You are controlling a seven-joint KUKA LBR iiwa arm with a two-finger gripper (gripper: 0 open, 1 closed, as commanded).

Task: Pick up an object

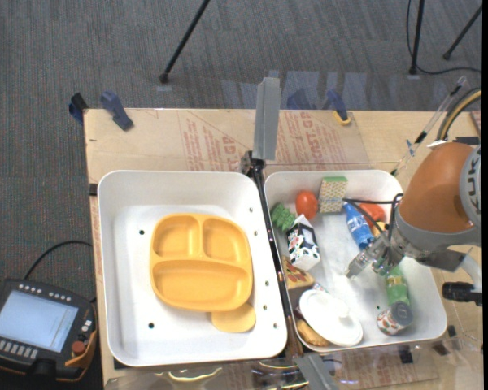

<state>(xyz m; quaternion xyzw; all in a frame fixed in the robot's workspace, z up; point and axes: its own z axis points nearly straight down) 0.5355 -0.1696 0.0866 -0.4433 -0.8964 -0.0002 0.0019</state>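
A grey KUKA arm with its orange band (pixel 439 187) reaches into the right bin (pixel 427 287), the landmark here, while the left bin (pixel 118 299) beside it carries a yellow divided plate (pixel 202 262) with a small yellow disc (pixel 234 319) tucked at the plate's near edge. Inside the right bin, the gripper (pixel 364 263) hangs low over the bare middle of the floor, and whether it is spread or pressed together cannot be told from this angle; nothing is seen between its tips. Candidate objects crowd round it: a white lid (pixel 332 317) toward the bin's near edge, a black-and-white milk carton (pixel 303 246) against the bin's left wall, a blue bottle (pixel 358 224) just behind the gripper, a green can (pixel 397 292) beside it toward the bin's right wall, a speckled sponge block (pixel 333 193) at the far wall, a red tomato (pixel 307 203) next to that, and a small green toy (pixel 281 218) at the far left corner. The risk, judging by the layout, is a closure on empty floor between bottle and can, or a glancing touch that rolls either one aside; the bottle's rounded body looks likely to slip from a pinch taken off centre, and tight packing could let a neighbour jam the grasp.
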